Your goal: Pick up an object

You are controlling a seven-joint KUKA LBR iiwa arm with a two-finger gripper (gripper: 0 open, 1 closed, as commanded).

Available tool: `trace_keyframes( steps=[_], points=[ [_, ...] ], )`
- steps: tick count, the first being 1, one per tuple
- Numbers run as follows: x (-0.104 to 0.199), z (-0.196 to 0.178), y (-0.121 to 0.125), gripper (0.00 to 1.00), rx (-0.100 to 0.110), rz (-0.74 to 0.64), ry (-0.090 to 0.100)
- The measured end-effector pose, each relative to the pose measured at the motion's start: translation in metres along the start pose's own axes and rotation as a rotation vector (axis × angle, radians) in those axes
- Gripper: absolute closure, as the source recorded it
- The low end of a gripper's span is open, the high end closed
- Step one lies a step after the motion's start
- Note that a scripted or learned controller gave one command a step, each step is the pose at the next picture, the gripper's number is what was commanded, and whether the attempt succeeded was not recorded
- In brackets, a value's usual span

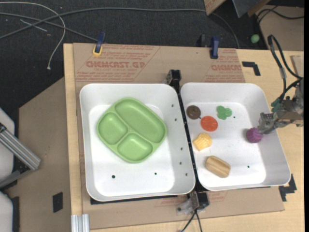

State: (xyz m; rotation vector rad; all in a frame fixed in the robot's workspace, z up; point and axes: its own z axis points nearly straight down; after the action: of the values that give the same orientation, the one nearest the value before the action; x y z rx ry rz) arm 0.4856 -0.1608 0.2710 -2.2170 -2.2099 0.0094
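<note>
Though small, purple ball [254, 135]: probably light, smooth, apt to roll; take it across its middle.
Pincer [267, 123]: beside it; spread unreadable.

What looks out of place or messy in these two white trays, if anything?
Nothing is spilled or broken. The green divided plate sits askew, turned at an angle to its bin's edges. In the right bin, five small toy foods lie scattered loosely; the purple one sits apart by the right wall, beside the gripper.
</note>
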Motion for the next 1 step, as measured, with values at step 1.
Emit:
trace_keyframes(
  steps=[1],
  points=[
    [0.0004, -0.0053, 0.002, 0.0, -0.011, -0.003, -0.003]
  ],
)
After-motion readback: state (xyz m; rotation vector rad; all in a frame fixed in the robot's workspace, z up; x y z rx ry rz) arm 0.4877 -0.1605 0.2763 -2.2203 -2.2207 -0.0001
